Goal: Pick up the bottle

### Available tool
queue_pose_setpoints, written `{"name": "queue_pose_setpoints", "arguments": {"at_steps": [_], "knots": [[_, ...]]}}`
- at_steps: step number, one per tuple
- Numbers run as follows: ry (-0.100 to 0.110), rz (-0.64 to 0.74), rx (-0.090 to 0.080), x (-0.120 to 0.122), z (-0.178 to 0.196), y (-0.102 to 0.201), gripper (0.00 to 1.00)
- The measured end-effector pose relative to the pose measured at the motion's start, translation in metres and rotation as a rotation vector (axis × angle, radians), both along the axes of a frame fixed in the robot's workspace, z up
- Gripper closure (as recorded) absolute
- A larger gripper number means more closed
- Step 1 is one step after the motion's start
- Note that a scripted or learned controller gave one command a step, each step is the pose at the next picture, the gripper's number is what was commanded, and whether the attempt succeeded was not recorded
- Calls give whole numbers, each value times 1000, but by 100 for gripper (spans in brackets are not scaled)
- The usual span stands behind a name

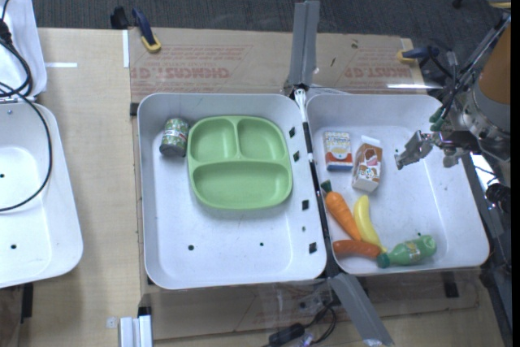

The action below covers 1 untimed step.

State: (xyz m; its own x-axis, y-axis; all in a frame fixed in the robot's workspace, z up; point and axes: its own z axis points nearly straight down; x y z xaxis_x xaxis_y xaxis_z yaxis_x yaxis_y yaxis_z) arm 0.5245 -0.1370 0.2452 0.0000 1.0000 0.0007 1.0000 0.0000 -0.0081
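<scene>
The green bottle [410,250] lies on its side in the front right corner of the right bin [422,114], its cap pointing left toward a red sausage-like toy. My gripper [430,153] hovers over the right half of that bin, well behind the bottle and apart from it. Its fingers [409,151] are spread open with nothing between them.
The right bin also holds two small cartons [338,150] [368,165], a carrot [342,211], a banana [365,220] and the red toy [356,249]. In the left bin [236,256] sit a green divided plate [240,161] and a small can [173,136]. A grey divider [305,41] stands behind the bins.
</scene>
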Motion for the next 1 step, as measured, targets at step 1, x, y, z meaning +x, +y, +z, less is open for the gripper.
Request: {"name": "queue_pose_setpoints", "arguments": {"at_steps": [1], "knots": [[-1,-38,0,-45,-59,-34,0]]}}
